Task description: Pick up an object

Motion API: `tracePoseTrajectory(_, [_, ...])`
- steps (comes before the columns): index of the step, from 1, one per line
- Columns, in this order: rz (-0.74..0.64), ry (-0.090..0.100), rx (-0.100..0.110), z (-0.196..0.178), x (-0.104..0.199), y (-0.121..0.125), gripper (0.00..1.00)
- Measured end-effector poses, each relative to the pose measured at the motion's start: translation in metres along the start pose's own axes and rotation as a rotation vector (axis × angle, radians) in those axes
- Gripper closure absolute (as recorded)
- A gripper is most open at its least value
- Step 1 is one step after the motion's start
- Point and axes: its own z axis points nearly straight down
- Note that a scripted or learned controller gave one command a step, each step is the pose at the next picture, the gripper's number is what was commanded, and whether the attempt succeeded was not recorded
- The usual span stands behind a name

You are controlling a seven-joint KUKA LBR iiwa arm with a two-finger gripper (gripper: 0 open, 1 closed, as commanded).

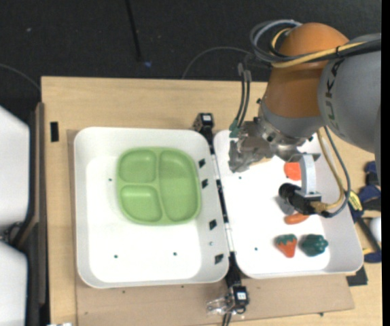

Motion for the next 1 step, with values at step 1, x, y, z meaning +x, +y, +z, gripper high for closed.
tracePoseTrajectory(1, [-0.001, -0.001, 0.001, 0.0091, 0.0560, -0.0254, 1.00])
